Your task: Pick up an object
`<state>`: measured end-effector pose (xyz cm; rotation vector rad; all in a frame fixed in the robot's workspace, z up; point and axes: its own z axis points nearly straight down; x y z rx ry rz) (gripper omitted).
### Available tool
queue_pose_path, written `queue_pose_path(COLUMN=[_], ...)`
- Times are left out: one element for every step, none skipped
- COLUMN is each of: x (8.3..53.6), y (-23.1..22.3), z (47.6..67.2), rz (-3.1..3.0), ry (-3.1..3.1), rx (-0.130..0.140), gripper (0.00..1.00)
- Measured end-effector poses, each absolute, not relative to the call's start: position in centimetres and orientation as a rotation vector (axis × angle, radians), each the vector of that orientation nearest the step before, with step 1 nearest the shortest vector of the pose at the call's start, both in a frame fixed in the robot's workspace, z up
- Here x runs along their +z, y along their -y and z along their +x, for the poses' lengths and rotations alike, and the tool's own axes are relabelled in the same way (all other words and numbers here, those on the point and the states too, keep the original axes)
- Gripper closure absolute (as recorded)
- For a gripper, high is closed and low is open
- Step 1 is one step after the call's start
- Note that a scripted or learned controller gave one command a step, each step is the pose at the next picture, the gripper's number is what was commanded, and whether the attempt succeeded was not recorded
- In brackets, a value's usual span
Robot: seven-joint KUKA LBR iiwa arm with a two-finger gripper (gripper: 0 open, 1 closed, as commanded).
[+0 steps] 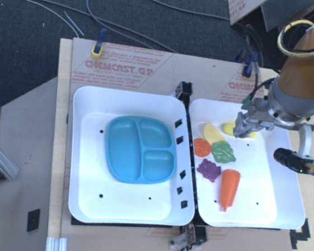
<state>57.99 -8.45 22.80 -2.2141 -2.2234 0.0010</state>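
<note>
Surface: a brown board (152,65) is carrying two shallow white bins side by side, with dark carpet and loose cables lying around it.
Left bin (88,109): it is holding a blue divided plate (141,149), sitting roughly in the middle.
Right bin (274,186): toy foods are clustering in its left half; a yellow piece (212,132), an orange-red round piece (201,148), a green leafy piece (223,152), a purple piece (209,170) and an orange carrot (228,188).
Task's thing: a small yellow object (230,128) is lying at the back of the right bin, just beside the larger yellow piece (most likely the target, judging by the arm's position).
Pincer (244,129): it is hanging low over that small yellow object, partly covering it; whether its fingers are apart or together I cannot tell, and nothing is showing between them.
Risk, miss: the object is low and small, so the fingers may be closing above it or beside it and coming away with nothing.
Risk, crowding: the neighbouring yellow piece is sitting so near that a finger may be landing on it, pushing it aside or pinching both.
Risk, slide: on the smooth bin floor a glancing touch may be shoving the object away instead of trapping it.
</note>
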Motion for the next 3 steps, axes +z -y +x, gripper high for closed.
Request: queue_pose_path(x=[23.2,22.4,23.0], y=[4.2,-1.3,-5.5], z=[56.4,56.0,54.6], rz=[-2.214,-2.211,-2.214], ry=[2.223,2.225,2.224], rx=[0.001,0.0,0.001], gripper=[1.0,1.0,1.0])
